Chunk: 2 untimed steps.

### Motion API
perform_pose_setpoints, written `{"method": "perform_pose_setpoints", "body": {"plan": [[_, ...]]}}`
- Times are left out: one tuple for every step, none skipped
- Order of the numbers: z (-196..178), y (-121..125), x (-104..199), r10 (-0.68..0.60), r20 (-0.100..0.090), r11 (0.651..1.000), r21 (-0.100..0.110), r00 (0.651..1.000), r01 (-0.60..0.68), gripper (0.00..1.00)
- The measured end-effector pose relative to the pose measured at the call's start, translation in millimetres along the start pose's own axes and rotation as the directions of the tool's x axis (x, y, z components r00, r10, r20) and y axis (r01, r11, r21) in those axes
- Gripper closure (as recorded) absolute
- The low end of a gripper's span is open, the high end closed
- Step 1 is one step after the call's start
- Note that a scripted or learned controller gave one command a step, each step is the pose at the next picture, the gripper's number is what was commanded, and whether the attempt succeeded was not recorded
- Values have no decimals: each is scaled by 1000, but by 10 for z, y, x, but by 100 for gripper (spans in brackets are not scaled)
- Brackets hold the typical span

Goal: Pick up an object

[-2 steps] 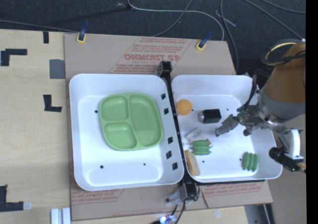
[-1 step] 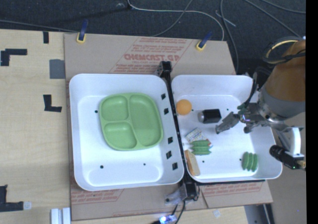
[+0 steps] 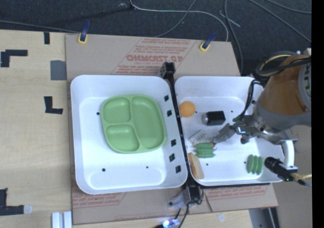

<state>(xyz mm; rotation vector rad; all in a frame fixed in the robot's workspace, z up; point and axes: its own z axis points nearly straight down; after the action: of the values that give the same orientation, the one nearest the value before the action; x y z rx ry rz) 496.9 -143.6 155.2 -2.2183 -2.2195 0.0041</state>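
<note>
Green ridged toy [image 3: 204,150] seemingly touches hand [image 3: 216,140].

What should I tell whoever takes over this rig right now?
Hand: low over the right bin, above the green ridged piece; whether it is open or shut can't be made out, and nothing shows in its grip.
Right bin: orange ball, black block, second green piece near the right end, tan piece at the front left corner.
Left bin: green divided plate.
Done: no pick visible yet.
Left: grasp and lift one object, likely the green ridged piece.
</note>
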Motion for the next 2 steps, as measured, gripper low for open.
{"method": "perform_pose_setpoints", "body": {"plan": [[425, 56, -2, 1, 0, 1000, -4, 1000, -1, 0], [666, 112, 6, 1, 2, 1000, -19, 1000, -1, 0]]}}
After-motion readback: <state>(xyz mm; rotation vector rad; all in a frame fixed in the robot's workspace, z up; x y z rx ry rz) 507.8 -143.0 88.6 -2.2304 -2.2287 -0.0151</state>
